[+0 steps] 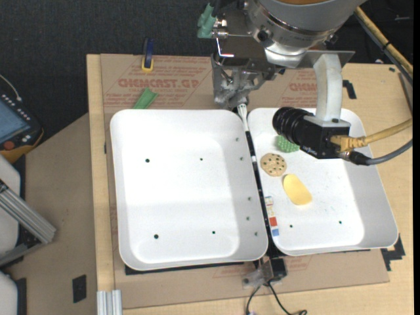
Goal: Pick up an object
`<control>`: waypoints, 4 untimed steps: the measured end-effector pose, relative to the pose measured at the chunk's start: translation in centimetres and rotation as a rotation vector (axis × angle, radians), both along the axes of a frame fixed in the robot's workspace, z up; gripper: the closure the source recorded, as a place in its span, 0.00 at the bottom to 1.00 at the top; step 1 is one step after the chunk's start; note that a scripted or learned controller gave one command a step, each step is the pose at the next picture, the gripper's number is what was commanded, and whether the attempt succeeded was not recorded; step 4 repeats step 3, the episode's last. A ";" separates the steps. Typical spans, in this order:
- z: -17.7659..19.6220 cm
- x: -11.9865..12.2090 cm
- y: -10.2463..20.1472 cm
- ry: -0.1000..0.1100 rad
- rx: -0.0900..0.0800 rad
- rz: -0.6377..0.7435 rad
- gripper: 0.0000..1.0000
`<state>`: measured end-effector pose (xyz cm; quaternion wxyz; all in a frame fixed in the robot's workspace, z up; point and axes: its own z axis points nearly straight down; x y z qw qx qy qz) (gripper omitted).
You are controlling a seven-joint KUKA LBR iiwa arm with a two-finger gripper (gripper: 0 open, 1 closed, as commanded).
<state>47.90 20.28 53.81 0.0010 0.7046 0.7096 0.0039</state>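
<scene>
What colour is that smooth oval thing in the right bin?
Yellow; the oval thing shows in the camera view.

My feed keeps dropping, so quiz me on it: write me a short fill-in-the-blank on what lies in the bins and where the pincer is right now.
1. The yellow oval object lies in the ____ bin of the camera view.
2. The round tan disc with holes lies just ____ the yellow oval object in the picture.
3. The pincer hangs near the far rim of the bins, over the ____ between them.
4. The colour of the textured piece beside the black camera is ____.

Missing words: right; above; divide; green
</scene>
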 end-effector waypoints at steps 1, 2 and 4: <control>-0.3 0.0 -0.3 0.007 -0.004 -0.006 0.00; 0.8 0.1 -0.3 0.002 -0.002 -0.004 1.00; 1.8 0.1 -0.2 -0.001 -0.001 -0.002 1.00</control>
